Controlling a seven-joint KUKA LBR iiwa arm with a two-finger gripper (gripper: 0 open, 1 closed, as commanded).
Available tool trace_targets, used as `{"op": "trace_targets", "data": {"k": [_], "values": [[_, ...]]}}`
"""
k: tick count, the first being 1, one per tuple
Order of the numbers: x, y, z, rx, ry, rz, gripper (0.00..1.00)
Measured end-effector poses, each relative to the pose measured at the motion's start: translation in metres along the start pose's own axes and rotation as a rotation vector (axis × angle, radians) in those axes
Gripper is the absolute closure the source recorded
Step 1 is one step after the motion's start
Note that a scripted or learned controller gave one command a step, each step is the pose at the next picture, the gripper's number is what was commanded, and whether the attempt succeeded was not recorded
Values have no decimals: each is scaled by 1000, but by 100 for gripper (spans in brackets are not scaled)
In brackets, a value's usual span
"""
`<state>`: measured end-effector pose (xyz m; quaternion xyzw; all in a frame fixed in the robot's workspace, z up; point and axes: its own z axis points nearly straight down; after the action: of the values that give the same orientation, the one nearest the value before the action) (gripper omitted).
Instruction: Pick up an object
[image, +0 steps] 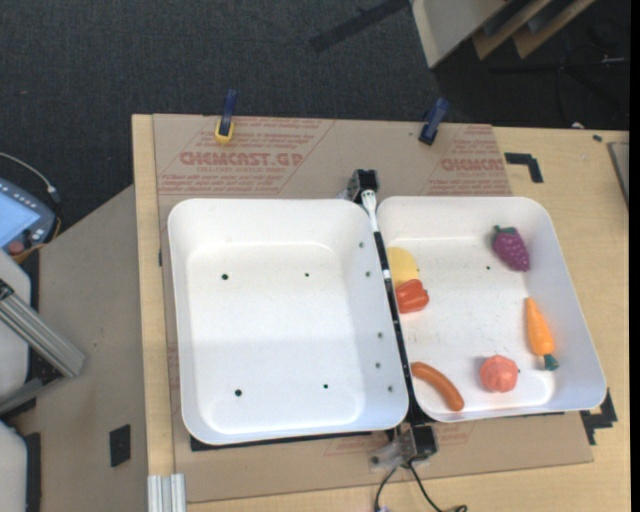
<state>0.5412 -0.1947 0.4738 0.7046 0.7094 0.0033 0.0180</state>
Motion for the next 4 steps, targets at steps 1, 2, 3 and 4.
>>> {"op": "trace_targets", "data": {"k": [1, 2, 3, 4], "values": [[0, 1, -11, -5, -3, -1, 100], [-1, 2, -22, -9, -7, -2, 100], [-1, 3, -33, -14, -10, -2, 100], [-1, 4, -43, -19, -13, -3, 100]]}}
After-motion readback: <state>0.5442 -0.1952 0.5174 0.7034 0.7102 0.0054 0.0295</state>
